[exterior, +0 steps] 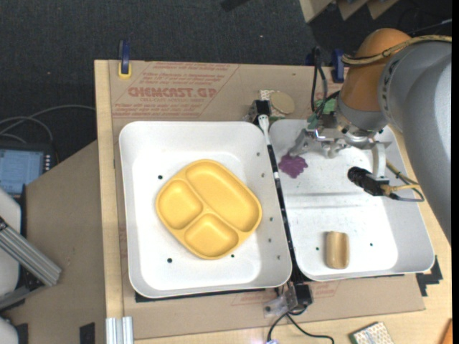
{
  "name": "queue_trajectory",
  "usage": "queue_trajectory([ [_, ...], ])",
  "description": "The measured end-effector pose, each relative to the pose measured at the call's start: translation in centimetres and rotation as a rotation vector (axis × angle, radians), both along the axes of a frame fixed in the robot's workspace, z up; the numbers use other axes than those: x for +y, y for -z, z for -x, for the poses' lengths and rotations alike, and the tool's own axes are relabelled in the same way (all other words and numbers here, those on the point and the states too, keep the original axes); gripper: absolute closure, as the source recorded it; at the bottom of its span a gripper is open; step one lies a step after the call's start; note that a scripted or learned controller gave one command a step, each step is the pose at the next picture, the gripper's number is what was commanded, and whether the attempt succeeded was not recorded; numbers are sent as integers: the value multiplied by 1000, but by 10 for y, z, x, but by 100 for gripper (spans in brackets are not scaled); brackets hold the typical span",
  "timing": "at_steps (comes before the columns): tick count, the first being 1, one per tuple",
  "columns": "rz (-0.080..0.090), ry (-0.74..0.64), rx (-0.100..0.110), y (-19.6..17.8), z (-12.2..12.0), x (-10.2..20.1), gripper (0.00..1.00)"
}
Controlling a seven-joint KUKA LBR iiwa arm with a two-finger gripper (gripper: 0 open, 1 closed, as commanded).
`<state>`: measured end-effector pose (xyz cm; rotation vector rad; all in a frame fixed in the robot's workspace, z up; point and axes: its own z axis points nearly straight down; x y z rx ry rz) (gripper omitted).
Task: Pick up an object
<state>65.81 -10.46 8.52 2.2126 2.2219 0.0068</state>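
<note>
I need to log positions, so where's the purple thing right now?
The purple object lies in the right bin, in its far left corner beside the wall shared with the left bin, just left of the gripper.

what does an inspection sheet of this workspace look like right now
surface: bench bearing left bin and right bin
job's things: yellow divided tray in left bin; purple object and tan block in right bin
clutter: nothing seen
grippers: end effector low over right bin's far end, beside purple object
cables: black cable by arm; wires at bench's near edge
surroundings: dark floor, blue clamp at far corner
</note>
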Motion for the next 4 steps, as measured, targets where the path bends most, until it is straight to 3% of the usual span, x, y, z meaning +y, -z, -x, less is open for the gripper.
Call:
queue_trajectory([
  [1,0,9,7,0,18,-64,0],
  [2,0,1,3,0,2,-27,0],
  [3,-2,-4,-6,-108,-12,44,0],
  [4,-2,9,13,6,-4,-1,0],
])
